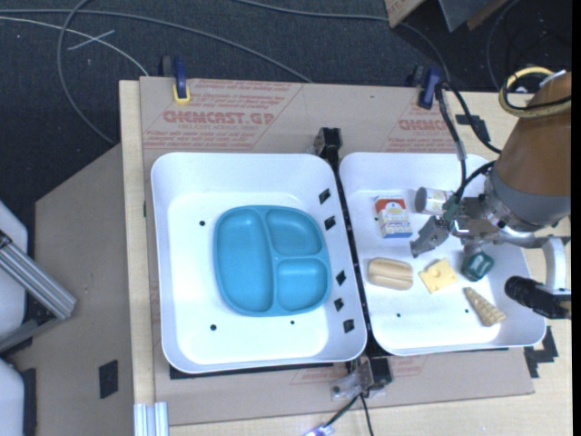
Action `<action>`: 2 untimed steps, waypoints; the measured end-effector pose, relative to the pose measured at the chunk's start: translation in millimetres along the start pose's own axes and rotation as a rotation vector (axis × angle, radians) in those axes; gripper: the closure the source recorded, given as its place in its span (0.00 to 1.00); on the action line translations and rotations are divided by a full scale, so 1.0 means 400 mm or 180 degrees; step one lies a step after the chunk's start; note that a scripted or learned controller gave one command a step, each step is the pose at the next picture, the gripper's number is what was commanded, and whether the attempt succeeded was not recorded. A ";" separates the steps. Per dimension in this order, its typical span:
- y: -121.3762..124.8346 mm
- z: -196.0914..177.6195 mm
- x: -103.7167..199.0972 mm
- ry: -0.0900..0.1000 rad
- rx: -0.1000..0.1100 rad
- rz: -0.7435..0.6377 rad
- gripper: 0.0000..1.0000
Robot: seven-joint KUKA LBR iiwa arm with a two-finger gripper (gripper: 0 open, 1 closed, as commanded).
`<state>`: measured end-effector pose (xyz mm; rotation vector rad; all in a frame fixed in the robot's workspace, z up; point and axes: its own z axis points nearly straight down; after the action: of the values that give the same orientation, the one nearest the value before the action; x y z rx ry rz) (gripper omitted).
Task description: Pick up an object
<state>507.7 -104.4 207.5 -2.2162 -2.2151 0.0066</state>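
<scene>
You had the grey two-finger gripper (434, 234) over the middle of the right shallow white bin (399, 330). One dark finger (425, 241) slanted down-left; I could not tell how the gripper was set, nor see anything in it.

The tan oblong bread roll (389, 273) lay in the bin's lower middle, long axis nearly left-right, its right end dipping slightly. It sat just below-left of the gripper, apart from it.

The yellow cheese wedge (438, 276) lay just right of the roll, below the gripper. The small red-and-white carton (391, 216) stood left of the gripper. The beige ridged cone (484, 305) pointed up-left, near the bin's lower right.

A teal ring-shaped item (477, 265) was partly covered by the wrist; its form was unclear. The left shallow white bin (172, 207) held a blue three-compartment plastic tray (270, 260).
</scene>
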 end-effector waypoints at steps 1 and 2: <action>-0.018 0.114 0.007 0.0000 -0.0002 0.0000 0.00; -0.014 0.258 -0.011 0.0006 -0.0004 0.0000 0.00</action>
<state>501.3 -108.5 104.4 -2.2158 -2.2149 0.0033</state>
